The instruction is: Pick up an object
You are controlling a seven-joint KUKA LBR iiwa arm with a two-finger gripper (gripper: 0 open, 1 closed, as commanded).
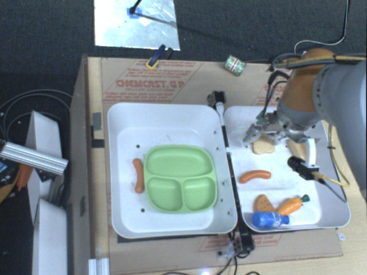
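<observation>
My gripper (265,135) hangs low over the far part of the right bin (332,211). It is right above a pale tan bread-like piece (264,148), whose upper edge it hides. Whether it touches the piece cannot be told. Nearer the front of that bin lie an orange-red sausage (254,176), a brown cookie-like piece (262,202), a toy carrot (290,205) and a blue bottle (268,220). A second tan piece (297,149) lies to the right of the gripper.
The left bin (123,130) holds a green divided plate (180,178) and another sausage (138,175). A divider rail (228,153) runs between the bins. A small green can (234,65) and a clip (156,57) lie on the cardboard behind. A black cable (307,171) trails beside the arm.
</observation>
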